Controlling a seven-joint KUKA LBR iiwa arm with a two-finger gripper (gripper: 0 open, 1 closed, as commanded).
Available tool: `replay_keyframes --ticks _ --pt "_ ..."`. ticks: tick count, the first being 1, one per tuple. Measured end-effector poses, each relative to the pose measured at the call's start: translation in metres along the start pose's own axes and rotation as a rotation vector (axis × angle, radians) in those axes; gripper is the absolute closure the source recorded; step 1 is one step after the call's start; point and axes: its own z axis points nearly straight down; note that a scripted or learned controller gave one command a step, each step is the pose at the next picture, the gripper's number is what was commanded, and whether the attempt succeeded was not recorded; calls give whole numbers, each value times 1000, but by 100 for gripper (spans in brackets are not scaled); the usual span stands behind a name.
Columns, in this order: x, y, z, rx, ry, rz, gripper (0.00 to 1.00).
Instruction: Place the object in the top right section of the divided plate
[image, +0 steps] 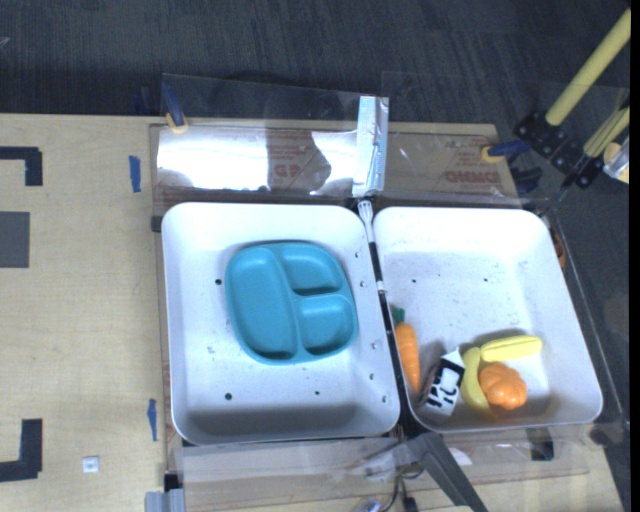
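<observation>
You find the carrot (407, 356) lying lengthwise along the left wall of the right bin (470, 265), near its front edge, so your carry runs leftward to the top right section (305, 268) of the blue divided plate (262, 310) in the left bin (195, 385).

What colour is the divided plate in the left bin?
Light blue, seen clearly in the camera view: divided plate.

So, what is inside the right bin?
The right bin holds a carrot, a black-and-white block and a yellow toy with an orange piece on it. What lies beneath them is covered.
</observation>
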Motion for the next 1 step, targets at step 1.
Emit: replay_keyframes --ticks 1 --pt "-31 35 1 0 1 -85 100"
